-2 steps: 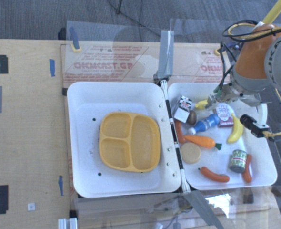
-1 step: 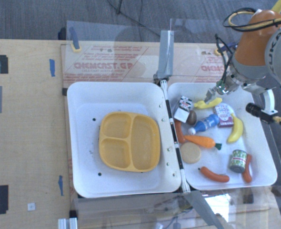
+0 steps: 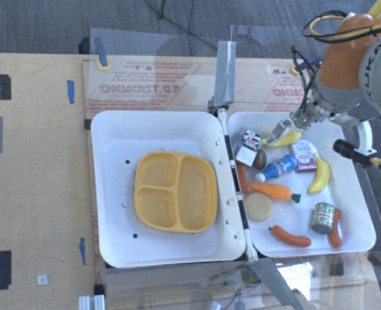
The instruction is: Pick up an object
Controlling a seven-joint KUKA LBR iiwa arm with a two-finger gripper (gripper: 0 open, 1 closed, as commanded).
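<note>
"On the bench (image 3: 35,173), largest first: 2 white bins side by side. What sits in each?"

"Item 1, left bin (image 3: 106,237): it bears 1 yellow divided plate (image 3: 175,191), 3 compartments, nothing in them. Item 2, right bin (image 3: 361,237): it bears the loose objects. Item 3, the arm (image 3: 345,63): it reaches in from the right, above the right bin's far edge."

"And the gripper?"

"The gripper (image 3: 286,129) hangs at the far side of the right bin, angled down and toward the divider. A small yellow piece (image 3: 286,139) lies just beneath or against it; I cannot tell whether they touch. Whether the tool is released or clenched cannot be read from where I stand, and I see nothing lifted clear of the bin."

"Which step, then?"

"Judged as step 1 of 2: descent onto a target, with no object raised yet. Candidates close by, in falling size: the white pouch (image 3: 303,152), the blue bottle (image 3: 281,168) and a small box (image 3: 250,139). Farther toward the near rim lie the banana (image 3: 319,176), the carrot (image 3: 272,191), a red sausage (image 3: 290,236) and the green can (image 3: 322,217)."

"What does the next move call for?"

"Procedure, as I judge it: centre over 1 object only, close firmly, then rise straight up. Caution: the objects near the tool are crowded, so a neighbour may be nudged or caught along with the target."
</note>
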